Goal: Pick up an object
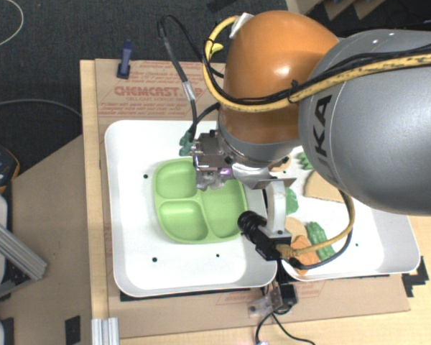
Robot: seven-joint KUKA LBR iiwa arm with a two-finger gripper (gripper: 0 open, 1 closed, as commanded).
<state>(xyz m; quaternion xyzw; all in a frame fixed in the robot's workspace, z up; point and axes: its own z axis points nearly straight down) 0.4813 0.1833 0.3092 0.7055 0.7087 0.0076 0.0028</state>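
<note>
1. A green divided plate point(190, 210) is seen lying flat in the middle of the left bin point(129, 192), its three compartments facing up.
2. The gripper point(214, 165) is lowered over the plate's far right edge, presumably for a rim grasp; its state cannot be told, being hidden under the wrist.
3. Green and orange items point(312, 239) are seen in the right bin point(388, 254), near its left wall.

We see the gripper point(212, 169) low over the far right part of a green divided tray point(187, 208), which lies in the left white bin point(129, 214). To the gripper's right, some green and orange objects point(312, 241) rest in the right bin point(388, 254).
</note>
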